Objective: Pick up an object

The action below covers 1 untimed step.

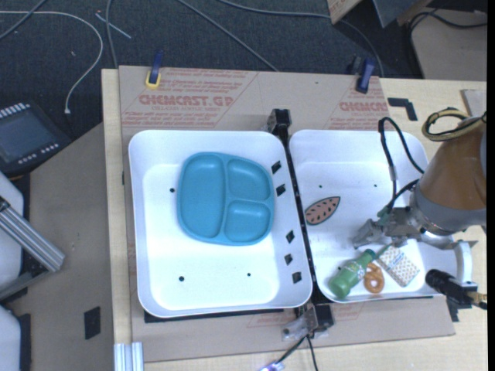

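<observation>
Your claw [377, 233], whose opening cannot be told from here, hangs low in the right-hand shallow white bin [344, 149] just above the green plastic bottle [353, 272], the brown pretzel-shaped ring [373, 279] and the white patterned packet [400, 266], with the brown leaf-shaped piece [322, 209] nearby.

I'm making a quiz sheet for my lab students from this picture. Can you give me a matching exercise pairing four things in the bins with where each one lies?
Things:
1. blue divided plate
2. brown leaf-shaped piece
3. green bottle
4. white patterned packet

Places:
A. right bin, near the divider, apart from the others
B. left bin
C. right bin, front edge, lying beside a pretzel
D. right bin, just below the gripper

Pairs: 1-B, 2-A, 3-C, 4-D
</observation>
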### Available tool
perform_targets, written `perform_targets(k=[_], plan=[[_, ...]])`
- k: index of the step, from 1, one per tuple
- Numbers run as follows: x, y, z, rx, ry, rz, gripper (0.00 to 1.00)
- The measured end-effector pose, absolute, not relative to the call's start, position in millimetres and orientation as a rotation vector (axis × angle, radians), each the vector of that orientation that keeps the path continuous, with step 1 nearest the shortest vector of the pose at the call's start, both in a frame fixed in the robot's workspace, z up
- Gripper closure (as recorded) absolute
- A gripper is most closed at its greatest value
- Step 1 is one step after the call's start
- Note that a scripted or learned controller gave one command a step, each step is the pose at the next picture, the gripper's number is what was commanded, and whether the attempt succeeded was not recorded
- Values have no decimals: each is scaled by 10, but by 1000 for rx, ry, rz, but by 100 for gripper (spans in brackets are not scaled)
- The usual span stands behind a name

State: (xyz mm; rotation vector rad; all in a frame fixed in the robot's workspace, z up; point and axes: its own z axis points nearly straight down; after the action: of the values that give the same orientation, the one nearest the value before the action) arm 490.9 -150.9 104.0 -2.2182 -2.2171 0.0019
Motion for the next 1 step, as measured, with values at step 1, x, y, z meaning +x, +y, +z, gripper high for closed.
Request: perform_targets(k=[1], plan=[[4919,-1512,1167,-2222,-2219,-2,100]])
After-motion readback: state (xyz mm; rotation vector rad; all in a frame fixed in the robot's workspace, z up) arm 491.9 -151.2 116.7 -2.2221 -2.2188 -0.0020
